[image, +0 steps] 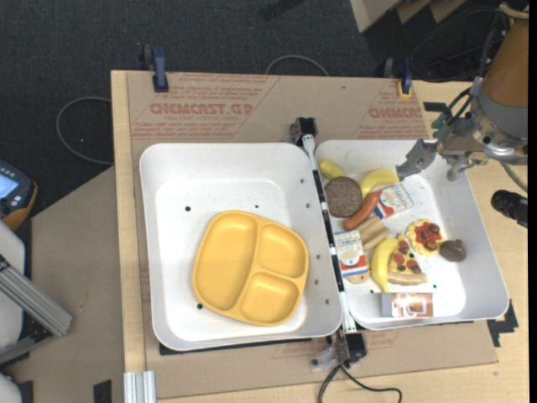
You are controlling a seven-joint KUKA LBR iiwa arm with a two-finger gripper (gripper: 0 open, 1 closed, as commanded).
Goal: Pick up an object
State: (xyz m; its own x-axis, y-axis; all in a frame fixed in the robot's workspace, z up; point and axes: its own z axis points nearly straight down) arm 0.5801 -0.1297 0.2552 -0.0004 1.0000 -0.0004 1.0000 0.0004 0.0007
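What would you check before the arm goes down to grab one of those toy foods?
1. Gripper over the bin that holds the food: ok, it hangs above the upper edge of the right bin.
2. Gripper free of any load: ok, nothing shows between the fingers.
3. Fingers spread to take something: ok, they look apart.
4. A target clear of its neighbours: ok, the brown piece lies apart near the right side; the round brown patty touches the sausage.
5. Target directly under the gripper: not ok, the milk carton lies below and to the left of it.
6. Height above the toys: cannot tell from this slanted view.
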